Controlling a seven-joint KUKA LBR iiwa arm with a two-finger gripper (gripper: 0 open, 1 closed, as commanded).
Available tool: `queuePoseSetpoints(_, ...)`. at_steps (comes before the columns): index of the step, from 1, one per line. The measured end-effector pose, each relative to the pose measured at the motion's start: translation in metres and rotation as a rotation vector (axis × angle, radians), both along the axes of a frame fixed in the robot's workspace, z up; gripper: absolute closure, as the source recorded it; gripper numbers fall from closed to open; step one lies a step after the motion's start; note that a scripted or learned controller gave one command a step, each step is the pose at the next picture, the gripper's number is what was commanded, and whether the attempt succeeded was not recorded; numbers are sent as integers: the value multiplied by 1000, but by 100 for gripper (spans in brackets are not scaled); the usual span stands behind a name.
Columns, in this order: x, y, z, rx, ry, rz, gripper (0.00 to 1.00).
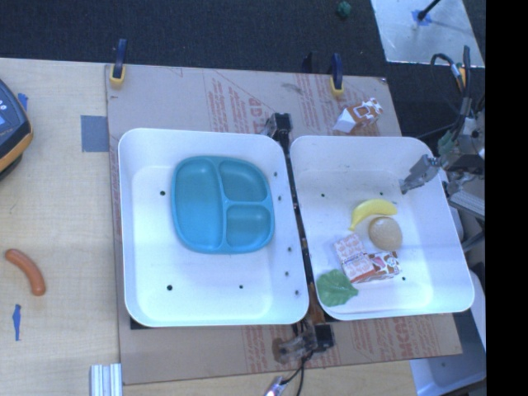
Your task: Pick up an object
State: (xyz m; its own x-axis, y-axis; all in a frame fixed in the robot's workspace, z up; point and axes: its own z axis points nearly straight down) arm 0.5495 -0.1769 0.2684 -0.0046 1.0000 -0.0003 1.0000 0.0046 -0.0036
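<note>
The gripper (417,176) hangs over the right bin (429,291), at its upper right; whether its claw is apart or together I cannot tell. Below-left of it lie a banana (372,211), a round bun (385,234), a packet (364,261) and a green leaf (336,288).

floor (206,15): dark carpet | bench (49,221): pale wood | cardboard sheet (247,97): clamped on bench | light: bright, even

Lying in right bin's lower half: curved yellow plastic banana (373,212); round beige bun-like ball (385,234) touching it at 5 o'clock; flat red-white snack packet (364,261) at 7 o'clock from ball; green leaf-shaped toy (336,288) at 7 o'clock from packet, by rim.
</note>
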Motion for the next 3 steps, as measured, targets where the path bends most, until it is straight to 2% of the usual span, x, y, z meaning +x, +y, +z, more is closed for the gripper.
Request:
queuePoseSetpoints(1,3,50,-94,0,2,2,0)
queuePoseSetpoints(2,-34,60,-178,0,2,1,0)
queuePoseSetpoints(3,31,8,-154,-1,-2,-1,0)
